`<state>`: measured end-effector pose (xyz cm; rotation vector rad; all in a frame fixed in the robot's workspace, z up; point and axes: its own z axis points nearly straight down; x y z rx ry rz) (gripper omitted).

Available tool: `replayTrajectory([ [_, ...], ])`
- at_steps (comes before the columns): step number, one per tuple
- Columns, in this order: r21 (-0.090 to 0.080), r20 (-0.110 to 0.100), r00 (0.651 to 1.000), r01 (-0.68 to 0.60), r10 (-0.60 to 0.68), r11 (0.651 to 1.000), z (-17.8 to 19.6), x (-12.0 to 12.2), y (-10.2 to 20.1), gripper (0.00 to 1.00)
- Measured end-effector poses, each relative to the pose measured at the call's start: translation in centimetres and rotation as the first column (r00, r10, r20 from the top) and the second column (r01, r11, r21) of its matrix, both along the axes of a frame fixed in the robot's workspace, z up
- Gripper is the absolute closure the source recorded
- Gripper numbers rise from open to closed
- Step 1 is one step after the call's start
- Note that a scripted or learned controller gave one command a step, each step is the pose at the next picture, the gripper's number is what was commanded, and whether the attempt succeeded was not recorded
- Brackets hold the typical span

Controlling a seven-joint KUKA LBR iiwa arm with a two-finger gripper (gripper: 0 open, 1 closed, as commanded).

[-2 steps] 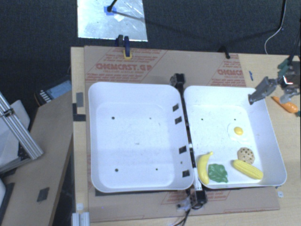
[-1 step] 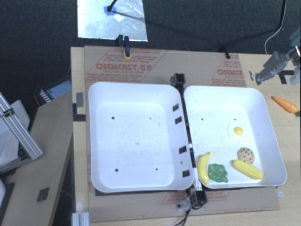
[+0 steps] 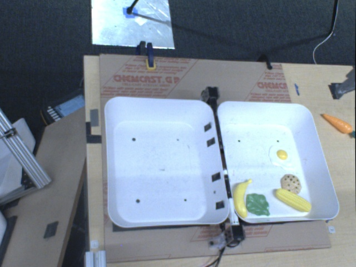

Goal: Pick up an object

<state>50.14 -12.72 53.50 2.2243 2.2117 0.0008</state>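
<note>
The right bin [image 3: 311,121] holds several toy foods. A fried egg [image 3: 281,155] lies near its right wall, with a round cookie [image 3: 290,182] just below it. A yellow corn cob [image 3: 293,200] rests in the front right corner. A yellow banana [image 3: 241,198] stands along the front left wall, touching a green leafy piece [image 3: 257,204]. An orange carrot [image 3: 337,123] lies on the bench outside the bin, to its right. A grey piece that looks like my gripper [image 3: 340,89] pokes in at the right edge, above the carrot and away from the bin's contents.
The left bin [image 3: 111,149] sits beside the right one, joined by a black-clipped divider [image 3: 219,160]. A shiny metal sheet [image 3: 132,14] lies at the back. A cable [image 3: 325,38] hangs at the top right. An aluminium rail [image 3: 22,154] stands at the left.
</note>
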Motion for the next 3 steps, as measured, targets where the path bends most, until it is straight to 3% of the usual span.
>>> replayTrajectory([
  [1, 0.000, 0.000, 1.000, -0.007, 0.007, 1.000, -0.2, 11.3, -3.6, 0.00],
  [2, -0.001, 0.003, 1.000, -0.006, 0.006, 1.000, 0.1, 16.9, -8.1, 0.00],
  [3, -0.001, 0.003, 1.000, -0.013, 0.013, 1.000, 1.2, 16.8, -7.8, 1.00],
])
